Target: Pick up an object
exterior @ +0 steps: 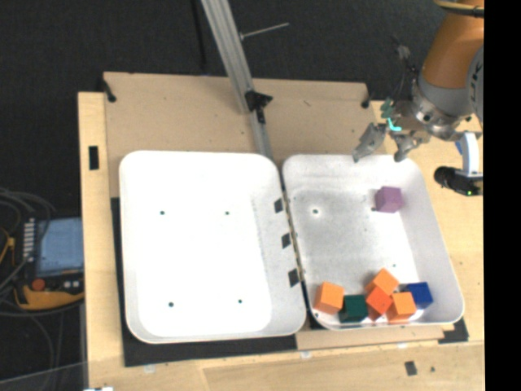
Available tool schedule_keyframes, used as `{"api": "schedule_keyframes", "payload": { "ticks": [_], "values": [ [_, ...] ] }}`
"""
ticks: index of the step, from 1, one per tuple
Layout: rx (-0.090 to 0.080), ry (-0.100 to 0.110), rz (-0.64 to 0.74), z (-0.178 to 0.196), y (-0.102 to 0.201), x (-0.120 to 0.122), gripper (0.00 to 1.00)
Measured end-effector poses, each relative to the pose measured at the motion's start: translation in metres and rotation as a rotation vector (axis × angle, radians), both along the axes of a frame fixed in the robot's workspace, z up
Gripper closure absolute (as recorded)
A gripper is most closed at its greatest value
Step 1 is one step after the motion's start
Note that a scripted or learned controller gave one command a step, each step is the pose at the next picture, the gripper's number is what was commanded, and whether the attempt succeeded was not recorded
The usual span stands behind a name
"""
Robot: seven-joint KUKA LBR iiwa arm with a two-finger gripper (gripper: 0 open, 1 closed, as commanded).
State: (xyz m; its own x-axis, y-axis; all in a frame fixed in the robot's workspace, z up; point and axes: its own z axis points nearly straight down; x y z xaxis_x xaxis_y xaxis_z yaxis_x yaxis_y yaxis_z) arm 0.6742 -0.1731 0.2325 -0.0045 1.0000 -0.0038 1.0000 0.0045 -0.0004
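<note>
Camera view | claw (380, 146) spread open, nothing between fingers, poised over right bin's (434, 218) far rim | purple cube (388, 199) sits alone, likeliest pick

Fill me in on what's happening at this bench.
A grey and orange robot arm holds its gripper open and empty over the far rim of the right bin. A purple block lies alone just below it; orange, green and blue blocks cluster at the near edge.
</note>
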Motion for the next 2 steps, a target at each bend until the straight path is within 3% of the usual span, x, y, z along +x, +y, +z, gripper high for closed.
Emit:
{"api": "schedule_keyframes", "payload": {
  "ticks": [1, 2],
  "values": [
    [0.002, 0.003, 0.000, -0.051, 0.009, 0.000, 0.00],
    [0.001, 0.003, -0.005, -0.099, -0.003, -0.003, 0.00]
  ]
}}
